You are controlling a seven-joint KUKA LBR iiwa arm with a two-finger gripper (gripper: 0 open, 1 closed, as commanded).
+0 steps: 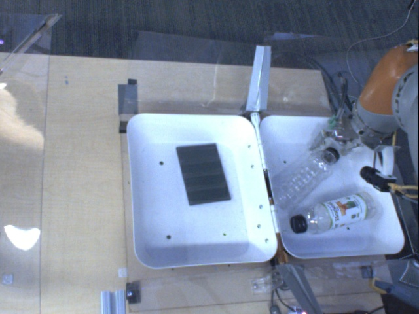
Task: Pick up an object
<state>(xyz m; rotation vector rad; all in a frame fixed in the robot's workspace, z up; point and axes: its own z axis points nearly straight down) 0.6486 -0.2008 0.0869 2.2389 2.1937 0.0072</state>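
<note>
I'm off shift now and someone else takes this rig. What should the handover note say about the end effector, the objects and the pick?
End effector: over the far corner of the right bin, beside the mouth of the crushed bottle; nothing seen held.
Right bin: crushed bottle lying at a slant; labelled bottle with a black cap on its side nearer the front.
Left bin: dark flat slab lying near the middle.
Done: no pick visible.
Left: grasp and lift one object.

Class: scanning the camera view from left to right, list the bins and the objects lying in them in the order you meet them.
Left white bin → dark grey ridged slab → right white bin → clear crushed plastic bottle → labelled bottle with black cap.
</note>
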